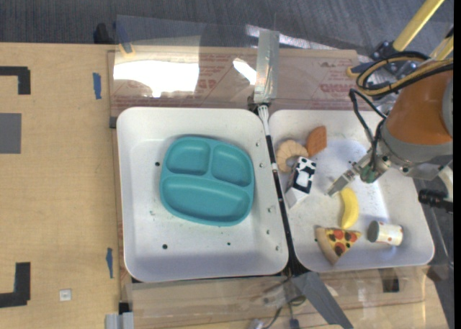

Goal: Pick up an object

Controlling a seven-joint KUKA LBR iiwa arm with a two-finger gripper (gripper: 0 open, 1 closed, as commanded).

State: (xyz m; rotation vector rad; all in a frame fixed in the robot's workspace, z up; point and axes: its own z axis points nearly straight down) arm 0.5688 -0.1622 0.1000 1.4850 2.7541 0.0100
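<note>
Camera view: we are seeing arm [421,115] reaching over right bin [414,248], end effector [344,182] hanging just above banana [349,209]; we cannot tell its opening, nothing visibly held. Banana lying mid-bin, pizza slice [337,241] and small cup [385,233] near front, black-and-white box [303,174] and cookie [291,150] by left wall. Teal divided plate [207,180] sitting in left bin [137,198].

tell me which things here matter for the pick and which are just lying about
For the pick: gripper; the loose items in the right bin: banana, pizza slice, small cup, black-and-white block, two bread-like pieces.

Lying about: teal divided plate in the left bin.
</note>
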